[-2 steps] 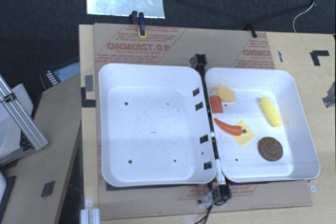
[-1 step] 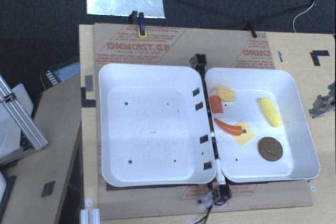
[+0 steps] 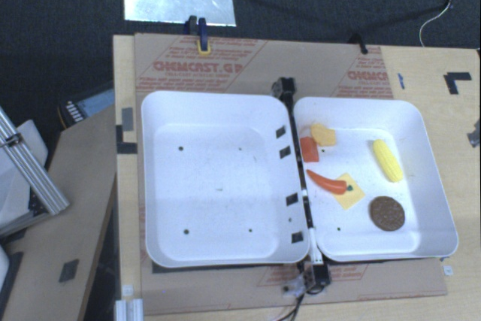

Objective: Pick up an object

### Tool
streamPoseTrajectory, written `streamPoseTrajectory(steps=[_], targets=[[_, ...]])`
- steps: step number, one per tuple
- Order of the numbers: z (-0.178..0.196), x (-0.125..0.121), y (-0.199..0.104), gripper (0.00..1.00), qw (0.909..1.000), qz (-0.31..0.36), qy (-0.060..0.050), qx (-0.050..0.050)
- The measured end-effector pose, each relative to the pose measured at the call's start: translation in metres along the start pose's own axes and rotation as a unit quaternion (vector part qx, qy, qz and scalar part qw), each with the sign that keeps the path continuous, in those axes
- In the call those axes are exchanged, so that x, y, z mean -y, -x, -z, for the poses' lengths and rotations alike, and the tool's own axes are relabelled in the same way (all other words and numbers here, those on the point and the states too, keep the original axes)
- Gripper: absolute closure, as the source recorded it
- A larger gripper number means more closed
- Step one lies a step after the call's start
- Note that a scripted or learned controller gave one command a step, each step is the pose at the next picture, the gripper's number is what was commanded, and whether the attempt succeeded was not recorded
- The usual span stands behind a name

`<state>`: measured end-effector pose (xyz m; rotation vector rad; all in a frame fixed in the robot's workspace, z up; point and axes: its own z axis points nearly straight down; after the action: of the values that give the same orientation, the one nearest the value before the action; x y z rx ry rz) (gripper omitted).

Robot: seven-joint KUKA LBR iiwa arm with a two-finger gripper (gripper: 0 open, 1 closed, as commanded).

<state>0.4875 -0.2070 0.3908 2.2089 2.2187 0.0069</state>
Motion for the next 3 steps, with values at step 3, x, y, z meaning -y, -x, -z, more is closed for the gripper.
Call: streamPoseTrajectory(steps=[3], targets=[[-0.083, 0.002, -0.001, 1.00, 1.0000, -0.002, -0.006, -0.002]])
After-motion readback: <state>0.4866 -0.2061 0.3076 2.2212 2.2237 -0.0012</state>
